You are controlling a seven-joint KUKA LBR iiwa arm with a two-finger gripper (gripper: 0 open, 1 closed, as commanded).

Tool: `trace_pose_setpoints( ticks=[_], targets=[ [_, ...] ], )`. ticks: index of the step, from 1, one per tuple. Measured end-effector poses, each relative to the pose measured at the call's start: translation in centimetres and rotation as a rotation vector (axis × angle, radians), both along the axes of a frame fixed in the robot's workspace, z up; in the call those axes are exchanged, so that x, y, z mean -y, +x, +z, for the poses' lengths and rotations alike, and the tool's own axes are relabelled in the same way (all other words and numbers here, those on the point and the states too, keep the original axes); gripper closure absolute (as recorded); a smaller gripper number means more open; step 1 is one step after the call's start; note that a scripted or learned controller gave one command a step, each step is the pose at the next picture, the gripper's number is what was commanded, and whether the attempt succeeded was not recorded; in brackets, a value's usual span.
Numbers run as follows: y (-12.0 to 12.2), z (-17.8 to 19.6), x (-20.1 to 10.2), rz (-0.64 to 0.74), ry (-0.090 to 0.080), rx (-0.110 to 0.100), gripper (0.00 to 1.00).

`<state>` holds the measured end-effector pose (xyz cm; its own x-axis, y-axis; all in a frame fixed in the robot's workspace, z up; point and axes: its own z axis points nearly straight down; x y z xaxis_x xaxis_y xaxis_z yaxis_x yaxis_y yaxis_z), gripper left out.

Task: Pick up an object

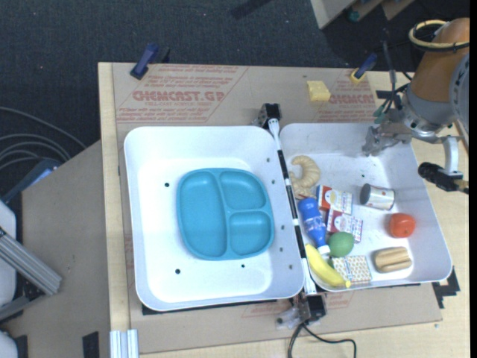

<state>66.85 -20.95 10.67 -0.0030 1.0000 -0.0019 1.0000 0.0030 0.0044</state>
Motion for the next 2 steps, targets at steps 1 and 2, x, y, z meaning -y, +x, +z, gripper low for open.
trace_pose_setpoints(
  ticks=[1,2],
  targets=[
    [0.0,0.0,0.0,0.000,0.000,-0.001,0.00],
    [0.1,1.1,0.0,0.000,-0.002,0.003,1.00]
  ],
)
